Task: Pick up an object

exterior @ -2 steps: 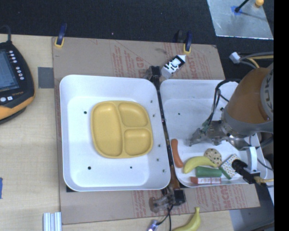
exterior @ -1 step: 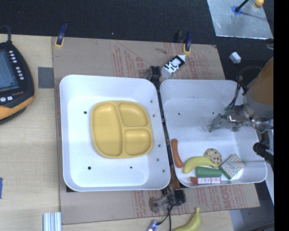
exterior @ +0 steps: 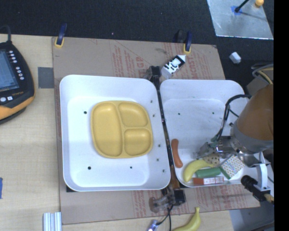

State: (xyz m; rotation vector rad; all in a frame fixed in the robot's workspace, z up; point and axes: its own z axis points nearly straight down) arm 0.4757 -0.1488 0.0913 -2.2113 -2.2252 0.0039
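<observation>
The right bin (exterior: 197, 93) holds a small pile at its front: a reddish-brown sausage (exterior: 176, 153), a yellow banana (exterior: 195, 167), a green piece (exterior: 209, 173), a red and white tube (exterior: 209, 181) and a checkered packet (exterior: 232, 166). My gripper (exterior: 212, 150) hangs low over this pile, just behind the banana and beside the packet. The grey and orange arm (exterior: 257, 117) covers the bin's right side. Nothing visibly sits between the gripper's tips.
The left bin (exterior: 74, 167) holds a yellow divided plate (exterior: 121, 128). A second banana (exterior: 191, 220) lies on the cardboard in front of the bins. A teach pendant (exterior: 7, 81) rests at the far left. Clamps stand at the cardboard's back edge.
</observation>
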